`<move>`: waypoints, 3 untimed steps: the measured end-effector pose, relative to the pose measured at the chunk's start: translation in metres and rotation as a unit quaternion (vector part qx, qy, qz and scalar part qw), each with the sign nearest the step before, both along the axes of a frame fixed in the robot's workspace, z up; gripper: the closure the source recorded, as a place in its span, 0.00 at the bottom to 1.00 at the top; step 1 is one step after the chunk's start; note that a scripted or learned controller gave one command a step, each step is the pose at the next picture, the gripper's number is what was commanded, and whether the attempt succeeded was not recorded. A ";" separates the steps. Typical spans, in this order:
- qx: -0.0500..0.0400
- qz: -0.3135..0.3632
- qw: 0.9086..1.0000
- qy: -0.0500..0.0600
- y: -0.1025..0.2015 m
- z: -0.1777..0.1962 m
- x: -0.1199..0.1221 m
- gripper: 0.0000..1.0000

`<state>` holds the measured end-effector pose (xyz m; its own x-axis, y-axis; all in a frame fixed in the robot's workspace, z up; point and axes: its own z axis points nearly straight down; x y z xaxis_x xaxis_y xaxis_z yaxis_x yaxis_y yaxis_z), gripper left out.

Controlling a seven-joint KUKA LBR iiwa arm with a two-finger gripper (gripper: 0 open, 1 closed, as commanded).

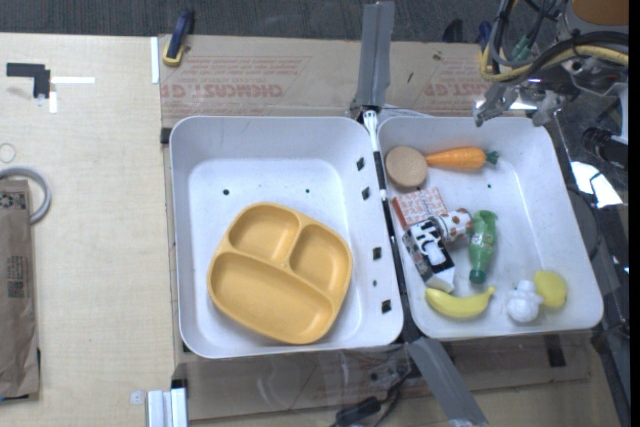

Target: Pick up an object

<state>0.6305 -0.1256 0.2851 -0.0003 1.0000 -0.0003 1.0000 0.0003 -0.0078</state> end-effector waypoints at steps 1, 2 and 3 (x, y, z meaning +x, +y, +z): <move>-0.001 -0.078 0.997 0.000 -0.023 -0.122 0.021 0.00; 0.000 -0.095 0.995 -0.001 -0.019 -0.197 -0.043 0.00; -0.001 -0.126 0.992 -0.001 0.000 -0.181 -0.041 0.00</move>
